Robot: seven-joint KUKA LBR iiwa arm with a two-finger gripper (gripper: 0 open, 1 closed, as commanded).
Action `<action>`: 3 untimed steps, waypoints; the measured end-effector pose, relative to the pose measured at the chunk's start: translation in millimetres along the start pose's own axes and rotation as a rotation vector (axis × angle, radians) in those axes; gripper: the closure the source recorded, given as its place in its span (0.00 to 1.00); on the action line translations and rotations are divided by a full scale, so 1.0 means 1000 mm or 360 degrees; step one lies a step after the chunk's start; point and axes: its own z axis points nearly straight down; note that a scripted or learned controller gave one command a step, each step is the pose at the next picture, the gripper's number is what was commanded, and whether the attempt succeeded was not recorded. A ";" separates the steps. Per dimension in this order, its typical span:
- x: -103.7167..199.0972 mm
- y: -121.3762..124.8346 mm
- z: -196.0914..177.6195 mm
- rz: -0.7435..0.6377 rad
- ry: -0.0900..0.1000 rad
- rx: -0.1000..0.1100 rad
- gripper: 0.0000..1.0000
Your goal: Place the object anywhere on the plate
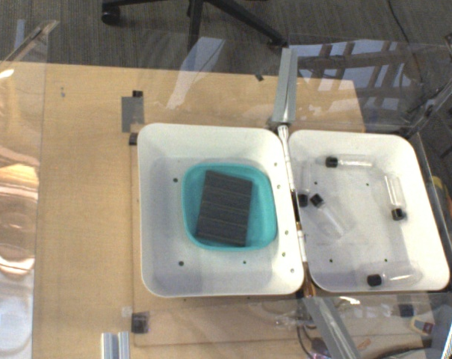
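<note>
The dark grey ribbed rectangular block (225, 208) is lying flat on the teal square plate (266, 214) in the left white bin (157, 223); I'm judging the placing done, my hand's state untellable.

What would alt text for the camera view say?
A dark ridged block lies on a teal plate in the left white bin. The right white bin holds several clear tubes with black caps.
</note>
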 end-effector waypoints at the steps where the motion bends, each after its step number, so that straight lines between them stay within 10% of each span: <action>1: -0.101 -0.022 -0.001 0.0030 0.0002 0.0000 0.00; 2: -0.118 -0.026 0.000 0.0029 0.0002 -0.0001 0.00; 3: -0.035 -0.009 0.000 0.0022 0.0002 -0.0002 0.00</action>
